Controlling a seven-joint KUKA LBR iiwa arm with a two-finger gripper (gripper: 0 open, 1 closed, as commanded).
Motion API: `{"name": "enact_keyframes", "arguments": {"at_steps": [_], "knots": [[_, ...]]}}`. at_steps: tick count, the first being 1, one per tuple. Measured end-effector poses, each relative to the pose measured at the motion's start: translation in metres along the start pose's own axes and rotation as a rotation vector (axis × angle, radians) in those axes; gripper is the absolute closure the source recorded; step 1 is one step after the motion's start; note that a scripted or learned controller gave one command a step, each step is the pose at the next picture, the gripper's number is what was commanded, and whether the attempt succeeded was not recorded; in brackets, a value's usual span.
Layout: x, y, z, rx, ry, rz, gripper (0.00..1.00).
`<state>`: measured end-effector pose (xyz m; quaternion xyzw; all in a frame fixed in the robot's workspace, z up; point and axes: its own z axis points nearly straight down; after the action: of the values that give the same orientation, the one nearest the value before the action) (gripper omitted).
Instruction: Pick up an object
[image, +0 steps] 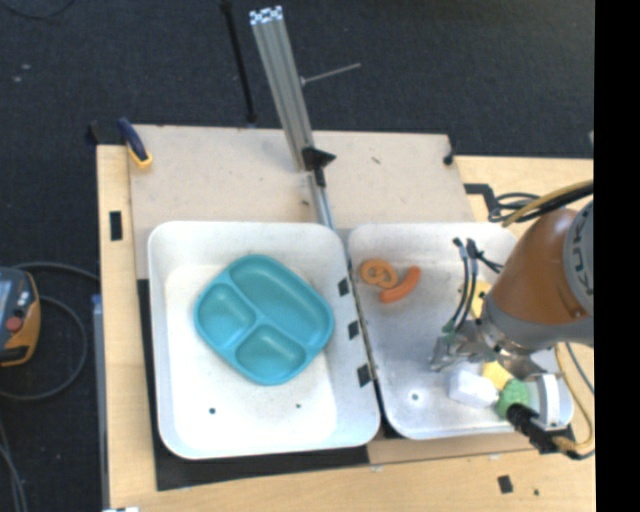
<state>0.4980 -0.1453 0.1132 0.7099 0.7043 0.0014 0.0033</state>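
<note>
My gripper hangs low over the middle of the right bin, under the orange-banded wrist. Right beside it to the lower right lie a white block, a yellow piece and a green toy, bunched together near the bin's front right. An orange pretzel-like piece and an orange sausage shape lie at the bin's back left. Nothing shows between the gripper's fingers.
The left bin holds a teal divided plate in its middle. A metal post rises behind the bins. Cables hang beside the arm over the right bin's back.
</note>
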Motion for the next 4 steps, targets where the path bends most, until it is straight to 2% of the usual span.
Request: {"name": "enact_keyframes", "arguments": {"at_steps": [1,2,3,4], "knots": [[-0.009,0.004,-0.062,-0.002,0.000,-0.010,1.00],[-0.012,-0.002,-0.112,-0.001,0.000,-0.011,1.00],[-0.011,0.001,-0.156,0.000,0.000,-0.012,1.00],[0.048,0.015,-0.147,0.005,0.003,-0.016,1.00]]}}
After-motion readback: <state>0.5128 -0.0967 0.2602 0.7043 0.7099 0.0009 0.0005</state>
